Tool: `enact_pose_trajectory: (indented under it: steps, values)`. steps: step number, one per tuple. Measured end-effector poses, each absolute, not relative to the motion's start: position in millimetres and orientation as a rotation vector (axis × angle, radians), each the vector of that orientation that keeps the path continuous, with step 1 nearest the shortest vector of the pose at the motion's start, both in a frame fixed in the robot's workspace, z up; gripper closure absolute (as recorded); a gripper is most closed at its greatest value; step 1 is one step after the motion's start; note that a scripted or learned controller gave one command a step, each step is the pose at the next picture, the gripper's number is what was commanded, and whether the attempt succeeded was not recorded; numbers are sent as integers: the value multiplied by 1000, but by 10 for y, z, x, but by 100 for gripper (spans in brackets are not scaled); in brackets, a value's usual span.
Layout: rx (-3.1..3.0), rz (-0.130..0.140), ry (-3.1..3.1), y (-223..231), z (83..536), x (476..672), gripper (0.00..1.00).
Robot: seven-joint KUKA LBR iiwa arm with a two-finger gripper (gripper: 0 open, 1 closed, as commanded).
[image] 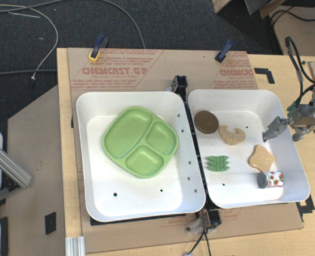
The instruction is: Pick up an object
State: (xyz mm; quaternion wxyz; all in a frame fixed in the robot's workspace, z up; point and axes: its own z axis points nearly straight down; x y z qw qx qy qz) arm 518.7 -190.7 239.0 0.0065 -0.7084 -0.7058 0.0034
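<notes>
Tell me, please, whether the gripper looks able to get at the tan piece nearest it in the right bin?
Probably yes: the gripper sits at the right bin's right edge, and the tan piece lies uncovered just below it, apart from its neighbours.

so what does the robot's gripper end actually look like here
At the camera view's right edge, over the right white bin, the gripper is a small boxy grey and tan metal assembly with a dark grey finger angling out to the view's left. Dark cables with a greenish tint loop above it. The picture is too coarse to read any markings.

"CHEMCAST GP" on cardboard sheet [115, 68]
</notes>
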Motion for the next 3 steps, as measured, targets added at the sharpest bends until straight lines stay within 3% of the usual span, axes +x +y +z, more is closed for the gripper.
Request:
enact_pose_trajectory:
  steps: [1,3]
  values:
    - [-2220,0,-2220,-1901,2454,5214,0]
    - [-2217,3,-2215,-1950,1404,5016,0]
